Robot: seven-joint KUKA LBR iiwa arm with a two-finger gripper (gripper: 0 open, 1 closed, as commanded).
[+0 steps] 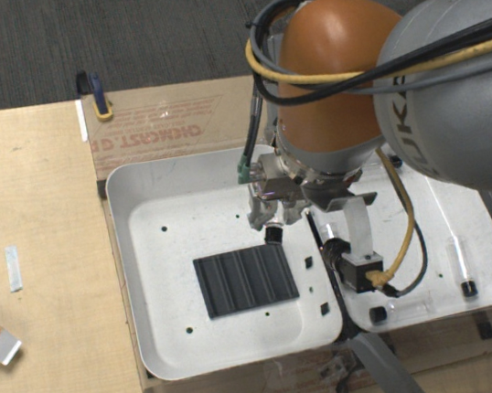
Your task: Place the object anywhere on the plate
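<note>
Overhead, reversed red lettering on cardboard

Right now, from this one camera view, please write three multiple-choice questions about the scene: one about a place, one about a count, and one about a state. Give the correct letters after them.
1. Where does the dark ribbed plate lie?
A. in the left bin
B. on the wooden bench
C. in the right bin

2. How many shallow white bins stand on the bench?
A. one
B. two
C. three

3. How does the ribbed plate rest?
A. standing on its edge
B. leaning on the bin wall
C. flat on the bin floor

Answers:
1. A, the plate sits on the floor of the left bin, below the gripper.
2. B, the left bin and the right bin stand side by side.
3. C, its whole ribbed face shows from above, clear of the walls.
</note>
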